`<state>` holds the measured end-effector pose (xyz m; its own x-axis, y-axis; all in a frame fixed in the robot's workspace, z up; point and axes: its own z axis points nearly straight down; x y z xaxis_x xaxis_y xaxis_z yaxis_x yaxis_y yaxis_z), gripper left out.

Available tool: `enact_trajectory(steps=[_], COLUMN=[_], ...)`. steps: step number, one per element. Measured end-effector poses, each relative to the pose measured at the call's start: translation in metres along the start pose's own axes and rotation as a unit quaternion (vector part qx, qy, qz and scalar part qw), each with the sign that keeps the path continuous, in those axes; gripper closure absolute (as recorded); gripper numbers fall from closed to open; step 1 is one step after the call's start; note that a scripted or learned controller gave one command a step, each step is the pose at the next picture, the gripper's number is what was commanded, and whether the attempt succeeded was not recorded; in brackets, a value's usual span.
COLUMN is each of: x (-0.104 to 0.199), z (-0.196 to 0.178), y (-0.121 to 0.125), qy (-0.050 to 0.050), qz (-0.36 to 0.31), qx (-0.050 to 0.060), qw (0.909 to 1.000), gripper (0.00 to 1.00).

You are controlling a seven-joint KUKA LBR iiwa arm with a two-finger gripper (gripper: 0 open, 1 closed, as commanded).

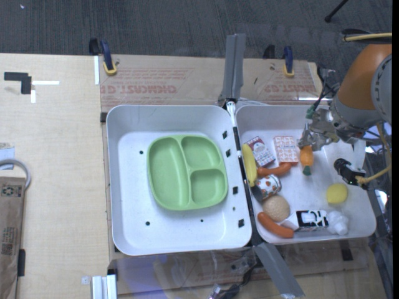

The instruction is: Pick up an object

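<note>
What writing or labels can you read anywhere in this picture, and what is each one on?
"CHEMCRZT. G..." in red, upside down and partly blurred, on the cardboard sheet behind the bins; the print repeats at right.
Printed cards in the right bin: too small to read.
Brown paper bag at left: symbol, text unreadable.

A small orange carrot toy stands near upright in the right bin. It's up by the far edge, just beside the hand.
</note>
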<state>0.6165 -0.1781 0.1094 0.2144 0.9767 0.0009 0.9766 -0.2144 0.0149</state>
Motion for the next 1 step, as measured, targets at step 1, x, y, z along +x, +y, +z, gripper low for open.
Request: enact_trajectory(steps=[1], x=[0.0199], z=[-0.0237], y=[0.0021], qy=[-0.001], qz=[-0.064], qx=[0.007], qw=[0.9980], gripper=[1.00])
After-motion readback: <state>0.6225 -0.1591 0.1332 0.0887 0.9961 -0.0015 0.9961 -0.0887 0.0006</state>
